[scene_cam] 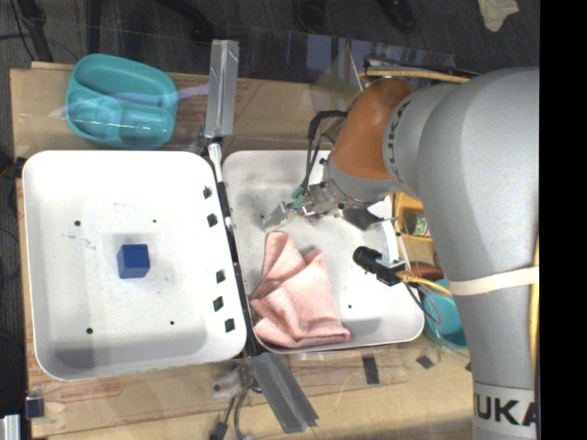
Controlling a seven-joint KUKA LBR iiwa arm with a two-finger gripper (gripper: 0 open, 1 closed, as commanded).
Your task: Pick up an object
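The gripper [295, 207] hung low in the right bin [385, 324], its opening impossible to judge, just above the pink cloth [295, 293] bunched against the divider and near rim, while the blue cube [134, 260] sat amid open floor in the left bin [55, 200].

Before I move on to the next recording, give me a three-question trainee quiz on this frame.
1. True or false: the blue cube lies in the left bin.
2. Which bin holds the pink cloth? A) left bin B) right bin C) neither
3. Fill in: the gripper is above the ____ bin, apart from the cloth.

Key: 1 true; 2 B; 3 right.
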